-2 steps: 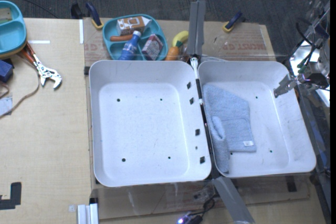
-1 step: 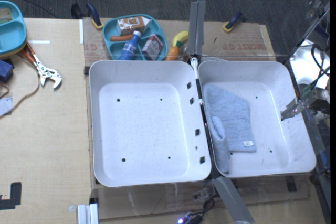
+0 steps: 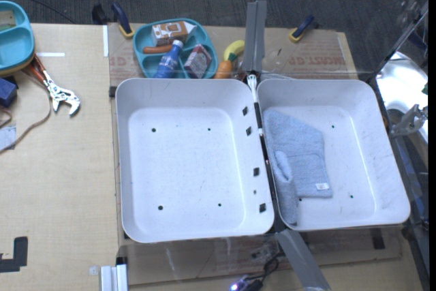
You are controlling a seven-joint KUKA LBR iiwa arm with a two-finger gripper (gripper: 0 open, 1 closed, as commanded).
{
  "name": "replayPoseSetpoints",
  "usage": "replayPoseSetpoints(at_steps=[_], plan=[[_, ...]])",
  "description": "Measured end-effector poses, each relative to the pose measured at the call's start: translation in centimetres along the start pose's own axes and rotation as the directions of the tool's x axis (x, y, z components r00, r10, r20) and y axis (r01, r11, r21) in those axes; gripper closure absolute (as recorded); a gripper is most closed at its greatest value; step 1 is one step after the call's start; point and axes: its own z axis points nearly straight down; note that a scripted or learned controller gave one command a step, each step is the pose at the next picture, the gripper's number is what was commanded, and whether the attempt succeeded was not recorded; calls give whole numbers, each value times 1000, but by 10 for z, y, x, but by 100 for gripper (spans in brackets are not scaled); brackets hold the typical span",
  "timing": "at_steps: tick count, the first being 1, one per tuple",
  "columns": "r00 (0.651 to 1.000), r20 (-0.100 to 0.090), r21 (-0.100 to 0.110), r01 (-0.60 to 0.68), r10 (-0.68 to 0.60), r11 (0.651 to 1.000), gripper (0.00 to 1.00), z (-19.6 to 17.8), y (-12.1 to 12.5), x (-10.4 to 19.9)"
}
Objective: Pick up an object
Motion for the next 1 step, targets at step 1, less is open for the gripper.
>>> replayPoseSetpoints(at_steps=[1], plan=[[977, -2, 3, 211, -211, 977, 0, 131, -21, 30]])
